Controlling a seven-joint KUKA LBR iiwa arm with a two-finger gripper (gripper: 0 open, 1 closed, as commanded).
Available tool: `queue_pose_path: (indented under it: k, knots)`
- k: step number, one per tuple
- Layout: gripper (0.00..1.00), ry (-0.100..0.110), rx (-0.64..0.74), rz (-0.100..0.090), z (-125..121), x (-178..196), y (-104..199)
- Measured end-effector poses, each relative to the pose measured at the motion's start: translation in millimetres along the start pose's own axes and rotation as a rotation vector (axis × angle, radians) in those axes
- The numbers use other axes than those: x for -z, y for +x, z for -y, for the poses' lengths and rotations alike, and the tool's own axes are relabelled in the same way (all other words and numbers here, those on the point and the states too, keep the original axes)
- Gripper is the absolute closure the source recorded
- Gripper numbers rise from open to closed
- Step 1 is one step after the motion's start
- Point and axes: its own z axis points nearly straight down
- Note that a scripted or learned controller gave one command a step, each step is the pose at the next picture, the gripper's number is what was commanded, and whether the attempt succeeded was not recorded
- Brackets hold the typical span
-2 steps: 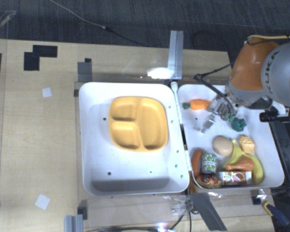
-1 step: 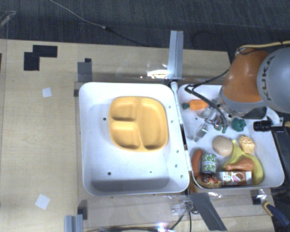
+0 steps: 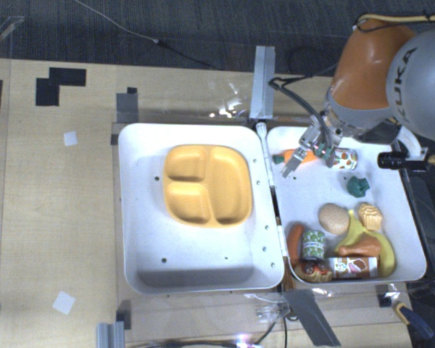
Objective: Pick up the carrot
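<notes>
The carrot [image 3: 286,156] is a small orange piece with a green tip. It lies on the floor of the right bin [image 3: 409,216], in its far left corner, close to the wall between the two bins. My gripper [image 3: 301,156] reaches down and to the left from the orange-banded wrist [image 3: 370,56] and sits right over the carrot, covering its middle. Orange shows on both sides of the gripper. The carrot looks to be resting on the bin floor.
The left bin [image 3: 141,216] holds a yellow sectioned plate [image 3: 205,183]. A small printed can [image 3: 344,158] stands just right of the gripper, with a green toy [image 3: 358,186] beyond it. A potato [image 3: 334,219], banana [image 3: 359,232], bottle [image 3: 351,267] and green can [image 3: 313,243] crowd the near end.
</notes>
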Motion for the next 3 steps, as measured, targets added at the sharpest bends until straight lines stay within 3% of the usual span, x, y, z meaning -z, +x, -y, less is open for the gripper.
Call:
queue_pose_path:
  k: [1,2,3]
  knots:
    - [0.0,0.003,-0.149,0.0,27.1,-101.5,-49.0]
    - [1.0,-0.001,-0.139,0.005,23.5,-88.6,-49.6]
    - [1.0,0.002,-0.334,0.0,3.2,-0.7,-34.5]
